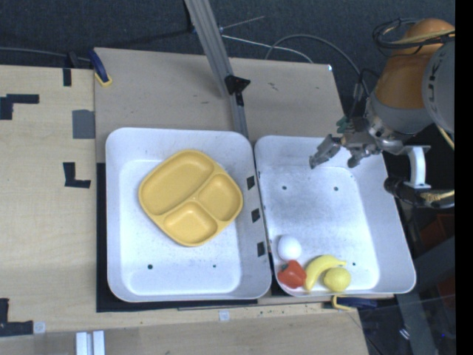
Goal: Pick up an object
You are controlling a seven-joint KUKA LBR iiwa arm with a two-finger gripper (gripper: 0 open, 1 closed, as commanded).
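Claw [338,156] spread open and gripping nothing, poised over the far end of the right bin [369,213]. No legible writing or labels anywhere. Clustered in that bin's near corner, well apart from the claw: white egg [288,247], red pepper [293,274], banana [319,267], yellow lemon [338,279]. In the left bin [122,213], a yellow divided plate [191,197].

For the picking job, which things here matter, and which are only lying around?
Belong to the job:
open two-finger gripper
white egg-shaped object
red pepper-like toy
yellow toy banana
round yellow toy fruit
right white bin

Lying about:
yellow divided plastic plate
left white bin
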